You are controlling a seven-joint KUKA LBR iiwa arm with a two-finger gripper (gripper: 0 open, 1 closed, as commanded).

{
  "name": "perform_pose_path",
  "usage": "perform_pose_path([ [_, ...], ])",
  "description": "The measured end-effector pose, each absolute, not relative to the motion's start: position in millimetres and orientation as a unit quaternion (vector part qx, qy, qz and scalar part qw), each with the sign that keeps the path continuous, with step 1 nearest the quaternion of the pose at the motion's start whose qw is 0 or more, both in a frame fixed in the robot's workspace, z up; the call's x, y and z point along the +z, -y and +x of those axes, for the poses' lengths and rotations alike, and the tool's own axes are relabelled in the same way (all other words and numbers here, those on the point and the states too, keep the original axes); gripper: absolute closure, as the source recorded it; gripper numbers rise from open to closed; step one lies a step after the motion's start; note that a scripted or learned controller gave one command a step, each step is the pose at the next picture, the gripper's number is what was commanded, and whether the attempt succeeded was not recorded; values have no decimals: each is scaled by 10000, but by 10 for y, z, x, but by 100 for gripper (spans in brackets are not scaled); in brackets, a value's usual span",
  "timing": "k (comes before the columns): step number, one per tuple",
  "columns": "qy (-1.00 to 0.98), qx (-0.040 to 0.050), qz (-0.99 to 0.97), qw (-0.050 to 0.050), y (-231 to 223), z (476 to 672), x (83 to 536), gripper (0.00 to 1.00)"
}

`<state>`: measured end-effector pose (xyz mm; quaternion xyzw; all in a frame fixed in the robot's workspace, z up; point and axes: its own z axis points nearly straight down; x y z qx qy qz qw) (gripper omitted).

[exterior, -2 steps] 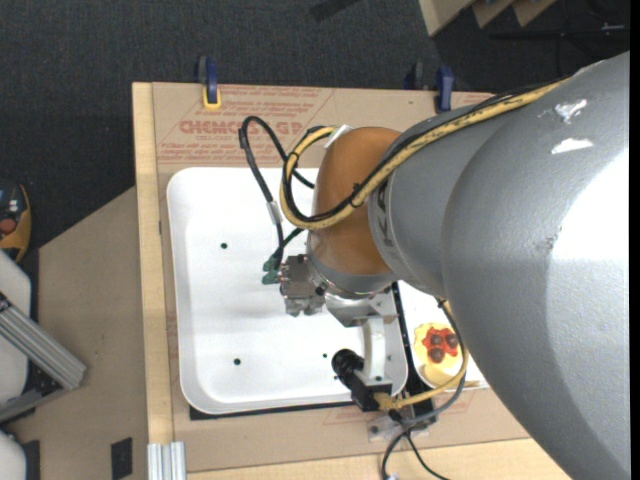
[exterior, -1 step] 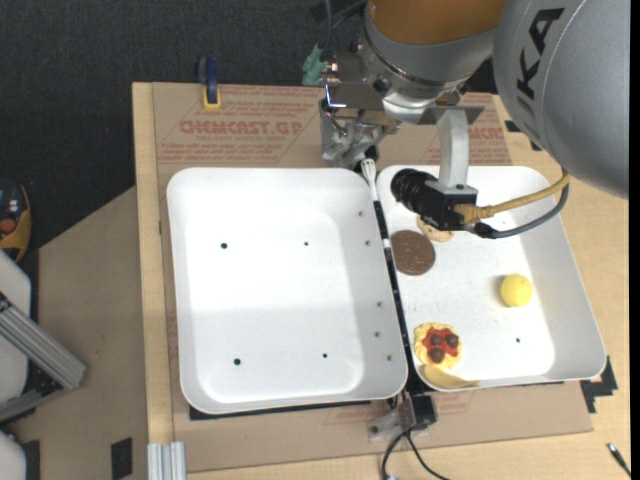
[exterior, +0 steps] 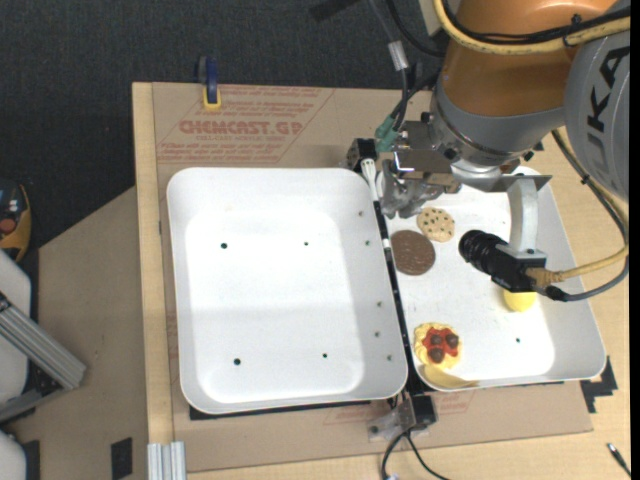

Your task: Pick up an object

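4 candidates: chocolate-chip cookie [exterior: 436, 223], brown disc [exterior: 413, 253], yellow piece [exterior: 518, 299], red-topped tart [exterior: 439, 346], all in the right bin [exterior: 560, 363].
Nearest: the cookie, at 5 o'clock from my gripper [exterior: 402, 190].
Gripper state: hidden, I cannot tell.
Approach: I'd centre over the cookie, clear of the disc.

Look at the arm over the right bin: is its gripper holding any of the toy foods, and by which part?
It cannot be told. The gripper sits low at the right bin's upper left corner beside the chocolate chip cookie.
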<state>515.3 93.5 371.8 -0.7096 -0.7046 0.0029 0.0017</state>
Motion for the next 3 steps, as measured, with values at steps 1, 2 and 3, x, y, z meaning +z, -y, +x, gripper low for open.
perform_pose_path([
  [1, 7103, -31, -7039, -5, -1689, 4778, 4097, 100],
  [2, 7088, 30, -7054, 20, -2275, 4780, 3223, 100],
  [3, 7049, 34, -7093, 13, -1652, 4788, 2876, 100],
])
